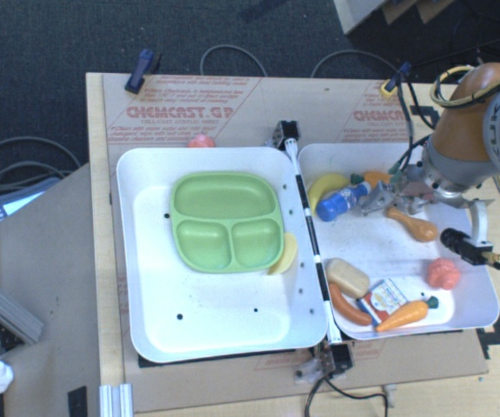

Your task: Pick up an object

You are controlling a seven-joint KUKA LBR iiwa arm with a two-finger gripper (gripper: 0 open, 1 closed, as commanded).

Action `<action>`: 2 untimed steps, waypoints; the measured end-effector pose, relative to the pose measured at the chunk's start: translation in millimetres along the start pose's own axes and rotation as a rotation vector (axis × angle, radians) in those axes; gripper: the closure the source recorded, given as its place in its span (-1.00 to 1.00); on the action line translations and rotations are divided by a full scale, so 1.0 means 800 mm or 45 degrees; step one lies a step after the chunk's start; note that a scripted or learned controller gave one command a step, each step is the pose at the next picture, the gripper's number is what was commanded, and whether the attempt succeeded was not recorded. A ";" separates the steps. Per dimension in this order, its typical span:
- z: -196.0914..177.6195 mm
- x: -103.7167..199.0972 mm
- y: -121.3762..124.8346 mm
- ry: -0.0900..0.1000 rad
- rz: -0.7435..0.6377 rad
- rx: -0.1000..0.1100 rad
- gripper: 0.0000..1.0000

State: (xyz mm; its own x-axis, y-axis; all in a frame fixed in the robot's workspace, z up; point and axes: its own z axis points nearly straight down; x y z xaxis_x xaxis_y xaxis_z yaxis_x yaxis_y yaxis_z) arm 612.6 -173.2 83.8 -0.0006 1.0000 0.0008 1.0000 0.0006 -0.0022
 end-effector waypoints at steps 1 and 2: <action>-0.096 -0.037 0.069 -0.004 0.000 -0.009 -1.00; -0.001 -0.019 -0.021 0.000 0.001 0.001 -1.00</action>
State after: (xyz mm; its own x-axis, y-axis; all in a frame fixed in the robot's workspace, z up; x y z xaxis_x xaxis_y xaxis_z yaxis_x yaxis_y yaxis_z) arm 596.0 -188.4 84.5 0.0004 1.0000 0.0005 1.0000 -0.0004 -0.0026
